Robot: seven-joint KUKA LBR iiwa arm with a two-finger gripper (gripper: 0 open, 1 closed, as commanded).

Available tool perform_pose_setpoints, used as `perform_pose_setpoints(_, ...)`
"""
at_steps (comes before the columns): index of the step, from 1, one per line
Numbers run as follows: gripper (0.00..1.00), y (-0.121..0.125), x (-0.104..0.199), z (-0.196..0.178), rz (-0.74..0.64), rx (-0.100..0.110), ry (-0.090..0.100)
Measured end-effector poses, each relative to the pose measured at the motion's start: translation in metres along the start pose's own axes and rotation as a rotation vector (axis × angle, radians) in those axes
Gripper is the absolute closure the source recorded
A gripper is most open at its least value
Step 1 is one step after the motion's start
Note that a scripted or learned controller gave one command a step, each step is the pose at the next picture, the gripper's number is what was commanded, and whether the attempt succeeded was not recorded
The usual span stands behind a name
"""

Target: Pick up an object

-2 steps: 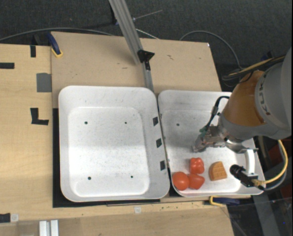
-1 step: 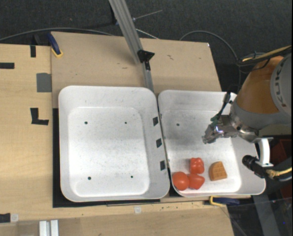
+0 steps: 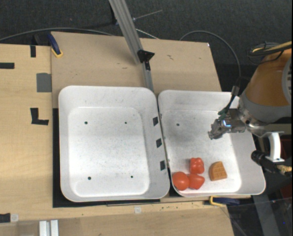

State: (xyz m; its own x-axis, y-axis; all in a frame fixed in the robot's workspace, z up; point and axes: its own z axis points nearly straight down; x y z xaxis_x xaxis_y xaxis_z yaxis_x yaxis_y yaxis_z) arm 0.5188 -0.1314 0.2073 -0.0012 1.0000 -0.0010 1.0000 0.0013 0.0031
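The right bin (image 3: 185,107) holds a small group of objects near its front edge. A red pepper-like piece (image 3: 196,165) lies above two more red pieces, a round one (image 3: 180,181) and another (image 3: 196,182) touching it. A tan, bread-coloured block (image 3: 217,171) sits just right of them. My gripper (image 3: 216,132) hangs over the right half of this bin, behind the objects and apart from them. Nothing shows between its tips.
The left bin (image 3: 107,141) lies beside the right one, sharing a middle rim with black clips (image 3: 158,142). A grey metal pole (image 3: 129,26) slants in from the top. The arm's orange band (image 3: 267,87) looms at the right edge.
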Motion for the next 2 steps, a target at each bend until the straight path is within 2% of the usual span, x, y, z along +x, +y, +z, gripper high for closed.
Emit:
perform_pose_setpoints(1, 1.0, 0.001, 0.0, -0.038, 0.0, 0.0, 0.0)
perform_pose_setpoints(2, 1.0, 0.01, 0.047, -0.038, -0.005, 0.004, 0.003)
